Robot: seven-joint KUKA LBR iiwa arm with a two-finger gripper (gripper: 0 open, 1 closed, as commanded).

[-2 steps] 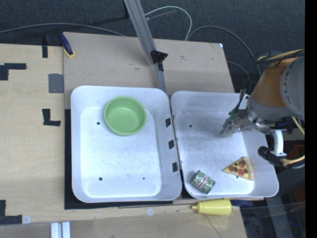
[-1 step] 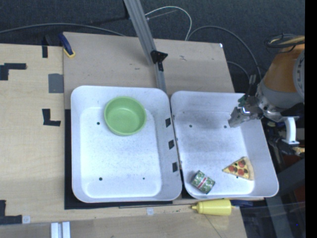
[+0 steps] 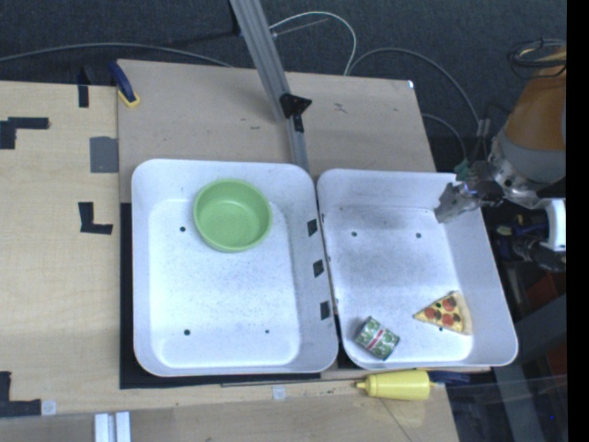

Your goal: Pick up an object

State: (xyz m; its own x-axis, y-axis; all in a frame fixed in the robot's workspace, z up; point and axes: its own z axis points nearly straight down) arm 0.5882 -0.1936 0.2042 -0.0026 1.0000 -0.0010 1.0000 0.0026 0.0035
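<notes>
Robot arm poised at the far right rim of the right bin, nothing picked up yet.

The end effector (image 3: 453,201) sits over the upper right edge of the right bin (image 3: 386,247); nothing shows in its grasp, and how far it is open cannot be told. Candidates lie well apart from it at the bin's near end: a pizza slice toy (image 3: 444,313) and a small green-and-white can (image 3: 376,337). A green bowl (image 3: 232,215) rests in the left bin (image 3: 166,320), and a yellow bottle (image 3: 398,386) lies on the counter (image 3: 184,109) just outside. This looks like the approach step; next the arm likely must travel toward one object and descend squarely over it.
</notes>
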